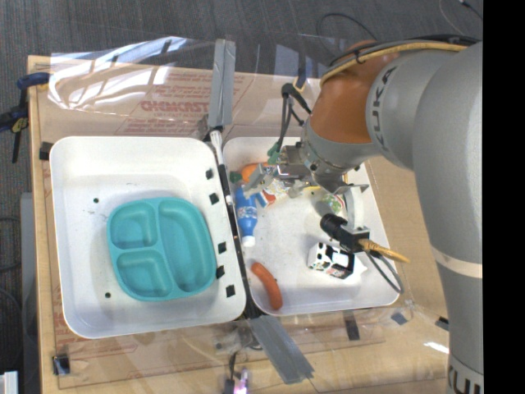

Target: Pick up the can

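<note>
Arm (394, 105) low over the right bin's (373, 298) far end. Gripper (287, 175) among clutter there; finger state cannot be told. Can not identifiable. Sausage (267, 284) at the near-left edge, bottle (246, 212) along the divider. Open floor mid-bin. Teal tray (160, 249) in the left bin (74, 179).

arm (426, 138): reaches in from 3 o'clock, wrist bent downward
gripper (283, 171): low, toward 12 o'clock of right bin
</note>
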You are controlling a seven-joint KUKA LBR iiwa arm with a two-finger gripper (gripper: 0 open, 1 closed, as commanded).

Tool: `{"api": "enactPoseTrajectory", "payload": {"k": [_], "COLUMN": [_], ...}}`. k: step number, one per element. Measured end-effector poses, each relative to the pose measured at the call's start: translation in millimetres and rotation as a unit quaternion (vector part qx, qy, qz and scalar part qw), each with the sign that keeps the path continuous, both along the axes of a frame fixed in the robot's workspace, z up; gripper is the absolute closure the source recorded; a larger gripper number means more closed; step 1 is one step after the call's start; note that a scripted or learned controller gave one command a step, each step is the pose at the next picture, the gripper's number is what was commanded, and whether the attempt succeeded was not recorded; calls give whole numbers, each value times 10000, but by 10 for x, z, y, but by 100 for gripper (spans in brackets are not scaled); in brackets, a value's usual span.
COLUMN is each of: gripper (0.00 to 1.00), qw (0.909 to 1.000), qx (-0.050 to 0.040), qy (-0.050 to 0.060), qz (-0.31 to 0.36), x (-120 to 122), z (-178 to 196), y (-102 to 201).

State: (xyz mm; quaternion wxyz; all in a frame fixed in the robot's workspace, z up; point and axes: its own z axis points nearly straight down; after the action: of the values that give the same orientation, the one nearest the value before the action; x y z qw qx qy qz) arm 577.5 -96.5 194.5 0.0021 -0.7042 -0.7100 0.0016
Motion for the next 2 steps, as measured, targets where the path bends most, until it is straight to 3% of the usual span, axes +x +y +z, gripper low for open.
{"api": "enactPoseTrajectory", "payload": {"k": [1, 2], "gripper": [0, 100], "qw": [10000, 10000], "qx": [-8, -9], "qy": [-4, 1], "qz": [35, 66], "x": [-284, -283], "z": [-1043, -946], "y": [-267, -262]}}
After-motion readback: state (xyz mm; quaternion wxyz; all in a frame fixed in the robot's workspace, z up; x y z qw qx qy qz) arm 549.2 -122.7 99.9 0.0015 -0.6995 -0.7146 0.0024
